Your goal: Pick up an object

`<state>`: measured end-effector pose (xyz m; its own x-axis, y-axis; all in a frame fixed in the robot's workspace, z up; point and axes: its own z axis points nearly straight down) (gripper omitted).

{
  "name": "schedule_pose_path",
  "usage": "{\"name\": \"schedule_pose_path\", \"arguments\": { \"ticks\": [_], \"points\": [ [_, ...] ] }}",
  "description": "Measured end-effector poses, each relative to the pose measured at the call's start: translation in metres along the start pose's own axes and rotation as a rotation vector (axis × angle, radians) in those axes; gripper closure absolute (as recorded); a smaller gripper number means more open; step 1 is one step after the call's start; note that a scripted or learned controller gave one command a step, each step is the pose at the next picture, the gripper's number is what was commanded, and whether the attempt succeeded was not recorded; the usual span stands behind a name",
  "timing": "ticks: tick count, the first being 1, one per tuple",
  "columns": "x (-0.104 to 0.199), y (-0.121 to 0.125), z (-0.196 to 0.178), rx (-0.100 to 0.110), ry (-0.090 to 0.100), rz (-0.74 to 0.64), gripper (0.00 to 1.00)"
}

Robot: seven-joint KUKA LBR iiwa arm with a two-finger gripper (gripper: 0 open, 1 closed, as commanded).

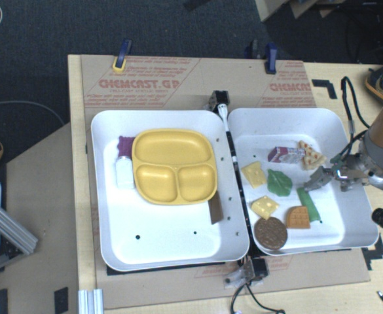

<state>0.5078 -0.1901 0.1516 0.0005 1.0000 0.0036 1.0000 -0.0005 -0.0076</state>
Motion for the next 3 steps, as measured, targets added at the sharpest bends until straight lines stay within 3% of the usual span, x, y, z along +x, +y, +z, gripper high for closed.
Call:
{"name": "schedule_pose_path", "arguments": {
  "ticks": [1,2,3],
  "points": [
    [0.010,-0.003,0.049,0.000,0.000,-0.001,0.00],
    [0.011,-0.003,0.068,-0.003,-0.001,0.000,0.00],
    [0.011,-0.003,0.057,-0.008,-0.003,0.001,1.00]
  ]
}}
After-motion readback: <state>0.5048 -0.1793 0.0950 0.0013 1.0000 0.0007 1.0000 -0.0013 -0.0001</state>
